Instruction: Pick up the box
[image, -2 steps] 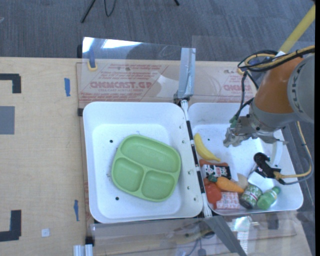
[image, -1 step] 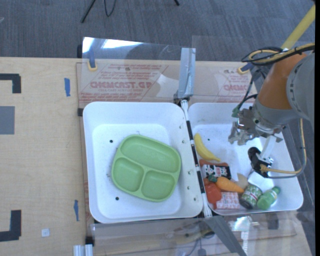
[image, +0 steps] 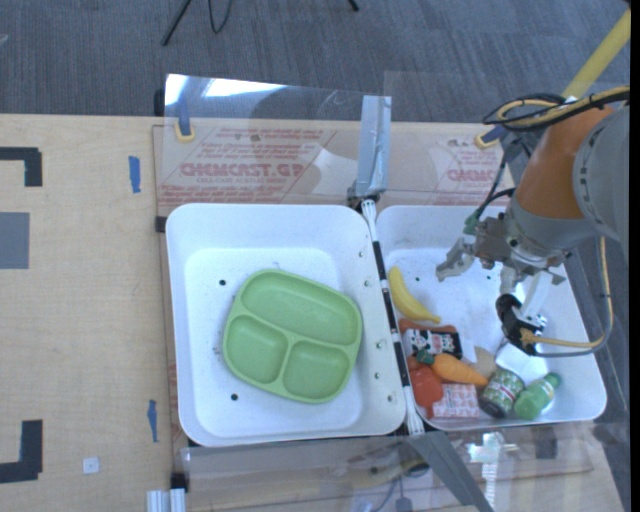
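Hand (image: 458, 262) over right bin (image: 425, 232), box (image: 432, 341) nearby between banana (image: 410, 299) and carrot (image: 458, 369).

Bright, even; sharp w/ soft shadows.

- Bare white floor at the far end of the right bin (image: 425, 222), beyond the banana (image: 412, 298); overhung in part by the gripper (image: 456, 262) and the arm (image: 560, 180) reaching in from the right
- Near end of that bin crowded: box (image: 432, 342) close to the middle wall, carrot (image: 458, 369) at its near edge, red piece (image: 422, 386), can (image: 500, 392) and green bottle (image: 537, 395) alongside
- Banana just beyond the box, closing its far side
- Left bin (image: 190, 228) open along all 4 walls; middle taken by 1 green plate (image: 291, 335)
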